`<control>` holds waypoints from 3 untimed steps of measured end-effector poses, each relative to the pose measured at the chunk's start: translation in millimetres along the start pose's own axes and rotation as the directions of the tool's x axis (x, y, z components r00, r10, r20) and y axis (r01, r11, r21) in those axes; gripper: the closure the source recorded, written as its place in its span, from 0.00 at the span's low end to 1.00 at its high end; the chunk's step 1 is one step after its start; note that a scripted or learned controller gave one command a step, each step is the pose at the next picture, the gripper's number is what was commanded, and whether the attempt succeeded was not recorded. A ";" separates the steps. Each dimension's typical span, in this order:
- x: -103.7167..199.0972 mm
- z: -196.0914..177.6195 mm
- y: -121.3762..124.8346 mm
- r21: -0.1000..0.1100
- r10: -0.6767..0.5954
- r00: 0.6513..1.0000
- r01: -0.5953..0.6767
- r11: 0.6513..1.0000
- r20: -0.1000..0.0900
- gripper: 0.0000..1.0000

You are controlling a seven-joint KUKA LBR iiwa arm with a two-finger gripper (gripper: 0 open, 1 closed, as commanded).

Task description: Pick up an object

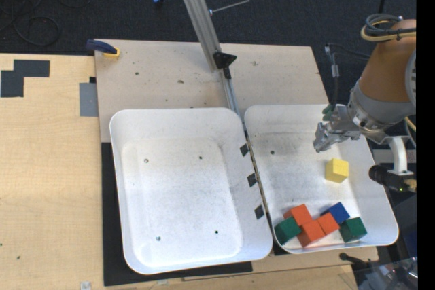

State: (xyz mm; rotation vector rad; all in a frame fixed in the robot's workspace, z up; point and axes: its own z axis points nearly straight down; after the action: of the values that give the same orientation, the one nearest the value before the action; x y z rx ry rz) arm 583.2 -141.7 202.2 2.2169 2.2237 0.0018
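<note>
Grey two-finger gripper [325, 140] is small and blurry w/ cables around it; can't tell its state from here. It hangs over the upper right part of the right shallow white plastic bin [272, 120], nothing visibly gripped. Arm's orange band [385, 83] is partly cut off at the view's right.

Small yellow cube [337, 170] sits alone on the bin floor, just below-right of gripper, apart from it. Roughly equal sides, so no clear long axis; edges look slightly turned vs. bin walls, approx.

Block cluster at the near right corner: orange blocks [309, 223], green blocks [287, 229], blue block [339, 212], touching, partly hiding each other.

Open floor btwn cube and cluster, and toward the divider. Left shallow white plastic bin [129, 125] has a wide bare floor.
</note>
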 end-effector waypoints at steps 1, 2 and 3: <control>43.3 -5.0 -14.1 0.005 0.000 1.000 0.000 1.000 -0.003 1.00; 97.7 1.9 -22.9 0.008 0.000 1.000 0.000 1.000 -0.003 1.00; 149.5 6.0 -25.6 0.007 -0.001 1.000 0.001 1.000 -0.004 1.00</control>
State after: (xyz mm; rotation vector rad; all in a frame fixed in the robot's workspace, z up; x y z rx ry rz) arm 557.1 7.7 196.1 2.2213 2.2302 -0.0025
